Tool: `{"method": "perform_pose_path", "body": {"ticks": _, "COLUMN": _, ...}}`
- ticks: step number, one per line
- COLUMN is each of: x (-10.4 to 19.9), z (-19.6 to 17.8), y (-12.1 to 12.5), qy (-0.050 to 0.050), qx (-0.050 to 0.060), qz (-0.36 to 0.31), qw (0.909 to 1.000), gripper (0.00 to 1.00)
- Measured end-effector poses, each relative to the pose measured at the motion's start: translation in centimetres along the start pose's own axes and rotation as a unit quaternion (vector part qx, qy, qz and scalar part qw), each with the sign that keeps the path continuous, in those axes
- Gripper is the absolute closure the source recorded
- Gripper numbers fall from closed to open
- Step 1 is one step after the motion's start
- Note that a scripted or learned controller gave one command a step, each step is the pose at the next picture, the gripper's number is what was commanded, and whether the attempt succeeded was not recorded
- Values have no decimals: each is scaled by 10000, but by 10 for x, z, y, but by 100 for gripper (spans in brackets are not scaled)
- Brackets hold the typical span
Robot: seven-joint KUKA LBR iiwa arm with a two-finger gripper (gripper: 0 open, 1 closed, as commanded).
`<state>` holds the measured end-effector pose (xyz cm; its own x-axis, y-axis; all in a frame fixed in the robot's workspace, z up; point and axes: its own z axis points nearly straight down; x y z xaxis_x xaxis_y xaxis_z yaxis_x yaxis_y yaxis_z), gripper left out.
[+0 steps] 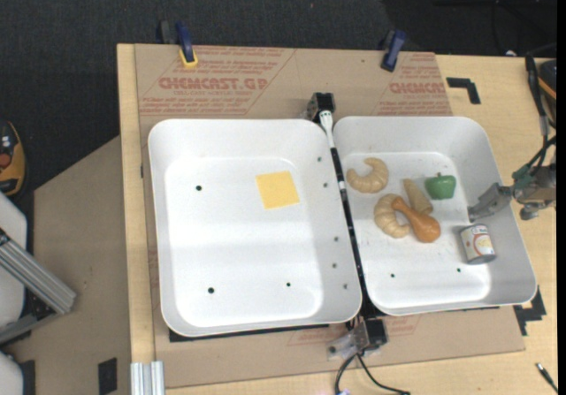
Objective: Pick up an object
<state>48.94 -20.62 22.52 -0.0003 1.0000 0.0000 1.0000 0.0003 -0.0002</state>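
two white bins are sitting side by side on the bench [265,75], clamped at the far edge by two blue clamps [186,41].

left bin [177,278] is holding a single yellow square [278,190], lying flat, a bit toward the far side of the middle, well apart from the walls.

right bin [495,283] is holding the rest:
- croissant [369,176] lying near the bin's left wall, toward the far side
- second pastry [390,216] sitting just nearer than it, touching the drumstick [419,221], which is lying at a slant with its fat end toward the right
- tan stick [417,196] lying just beyond the drumstick, touching or nearly touching it
- green pepper [440,186] sitting just right of the stick
- small can [478,243] lying on its side near the right wall, apart from the rest

gripper [492,201] is hanging at the right bin's right rim, arm coming in over the bench's right edge. it's just beyond the can and right of the pepper, not touching either. nothing is showing between its fingers; can't tell whether they're spread or closed at this angle.
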Motion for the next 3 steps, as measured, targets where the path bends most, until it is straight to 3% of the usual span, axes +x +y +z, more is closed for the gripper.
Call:
{"method": "perform_pose_path", "body": {"ticks": 1, "x": -2, "z": 118, "y": -4, "qy": -56, "qx": -60, "qz": 5, "qw": 10000, "gripper": 0}}
{"method": "perform_pose_path", "body": {"ticks": 2, "x": -3, "z": 142, "y": 43, "qy": -13, "qx": -21, "qz": -13, "qw": 10000, "gripper": 0}}
{"method": "perform_pose_path", "body": {"ticks": 3, "x": -4, "z": 145, "y": 129, "qy": 20, "qx": 198, "qz": -63, "qw": 9998, "gripper": 0}}
